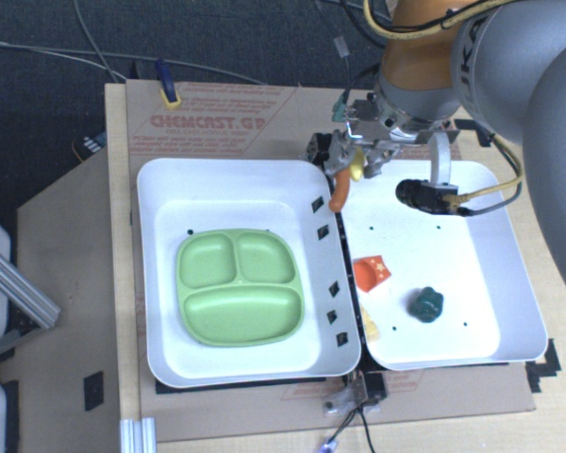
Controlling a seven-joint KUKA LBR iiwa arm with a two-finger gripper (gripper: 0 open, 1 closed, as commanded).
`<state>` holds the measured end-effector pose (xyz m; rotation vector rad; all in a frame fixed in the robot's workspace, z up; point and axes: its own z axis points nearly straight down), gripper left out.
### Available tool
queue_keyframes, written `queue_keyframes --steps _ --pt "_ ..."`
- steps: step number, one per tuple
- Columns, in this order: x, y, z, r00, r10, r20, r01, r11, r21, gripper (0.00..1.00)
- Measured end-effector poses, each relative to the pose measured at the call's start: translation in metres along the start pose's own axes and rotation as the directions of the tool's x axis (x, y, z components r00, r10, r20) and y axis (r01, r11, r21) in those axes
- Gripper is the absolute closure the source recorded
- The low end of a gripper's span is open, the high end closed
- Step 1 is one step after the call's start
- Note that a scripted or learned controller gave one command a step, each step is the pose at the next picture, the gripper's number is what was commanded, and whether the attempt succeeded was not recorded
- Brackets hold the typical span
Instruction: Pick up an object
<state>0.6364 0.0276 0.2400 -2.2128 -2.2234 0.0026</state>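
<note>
At the far edge of the right bin, near the divider between the two bins, the claw hangs from the grey arm with its orange band. An orange carrot-like object sits right under the claw tip, slanting down toward the bin rim; looks pinched between the fingers, with a yellow bit just above it at the fingertips. So the claw reads as clenched on the orange piece, though the contact point is small and cluttered. Below the claw, well apart, a red packet lies flat on the right bin floor. Further below and to the claw's right side in view, a dark green lumpy object sits near the red packet, not touching it. A small yellow crumb rests near the bin's near-left corner. A black fitting with a cable hangs just right of the claw, over the bin. Left of the claw and lower, the left bin holds a green divided tray, three compartments, lying flat. Both bins sit on a cardboard-covered worktop.
</note>
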Motion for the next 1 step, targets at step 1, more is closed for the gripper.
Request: queue_keyframes --steps 1 --pt "0.0533 0.0047 0.0008 1.0 0.0 0.001 0.0 1.0 -0.006 1.0"
